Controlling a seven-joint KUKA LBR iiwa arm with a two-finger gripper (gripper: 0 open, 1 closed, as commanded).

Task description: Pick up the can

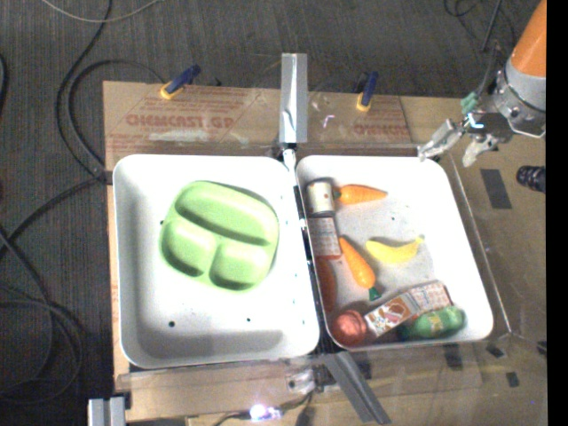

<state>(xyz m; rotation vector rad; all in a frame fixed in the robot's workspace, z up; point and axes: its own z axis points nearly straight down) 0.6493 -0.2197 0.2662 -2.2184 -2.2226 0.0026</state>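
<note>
The can (320, 195) lay in the right bin (461, 229), at its far left corner, touching a carrot (359, 193). The gripper (453, 145) hung spread wide and holding nothing over the bin's far right corner.

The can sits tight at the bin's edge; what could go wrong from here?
The can lies against the right bin's left wall, so a finger may hit the rim. A carrot touches its right side and could get nudged or grabbed instead. The gripper, open, is beyond the far right corner.
</note>
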